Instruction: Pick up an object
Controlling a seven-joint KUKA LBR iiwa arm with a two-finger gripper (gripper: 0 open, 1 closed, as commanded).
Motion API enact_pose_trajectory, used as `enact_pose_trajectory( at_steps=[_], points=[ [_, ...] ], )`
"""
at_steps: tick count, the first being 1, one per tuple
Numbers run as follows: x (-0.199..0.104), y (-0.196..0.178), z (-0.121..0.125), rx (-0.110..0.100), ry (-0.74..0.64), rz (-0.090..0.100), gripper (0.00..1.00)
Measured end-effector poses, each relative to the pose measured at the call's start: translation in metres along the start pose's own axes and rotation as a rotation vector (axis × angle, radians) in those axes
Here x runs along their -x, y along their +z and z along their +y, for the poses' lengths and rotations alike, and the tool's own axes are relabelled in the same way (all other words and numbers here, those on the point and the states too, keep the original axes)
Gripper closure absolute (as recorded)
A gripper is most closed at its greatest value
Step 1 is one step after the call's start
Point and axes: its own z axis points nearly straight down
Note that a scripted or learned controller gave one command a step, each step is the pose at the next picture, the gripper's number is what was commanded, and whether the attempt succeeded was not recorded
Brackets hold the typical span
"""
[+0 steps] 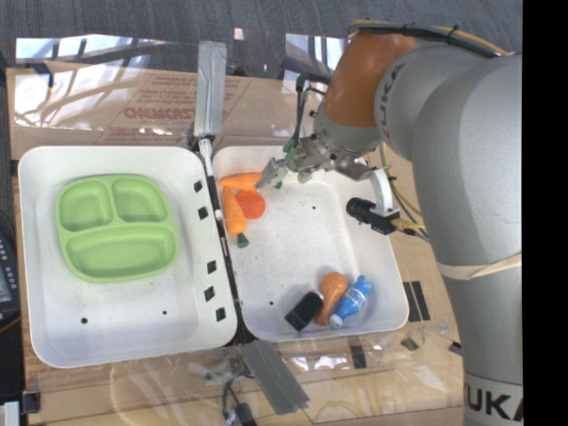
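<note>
Camera view: arm (461, 149) reads "KUKA"; gripper (273, 174) over carrot (238, 183), finger state unclear.

arm base (497, 398): "KUKA" | cardboard (160, 109): red print, partly "CHICAS"

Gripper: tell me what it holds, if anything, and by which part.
Nothing visibly held. The gripper sits at the tip of an orange carrot in the right bin, but no object shows between its fingers.
</note>
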Motion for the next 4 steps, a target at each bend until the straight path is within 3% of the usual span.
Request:
enact_pose_trajectory(
  at_steps=[1,2,3,4],
  points=[
    [0.054,-0.008,-0.024,-0.001,0.076,-0.001,0.0],
    [-0.011,0.057,0.013,-0.004,0.125,0.002,0.0],
    [-0.018,0.06,0.014,-0.005,0.163,0.003,0.0],
    [-0.018,0.05,0.014,-0.008,0.159,0.004,1.0]
  ],
)
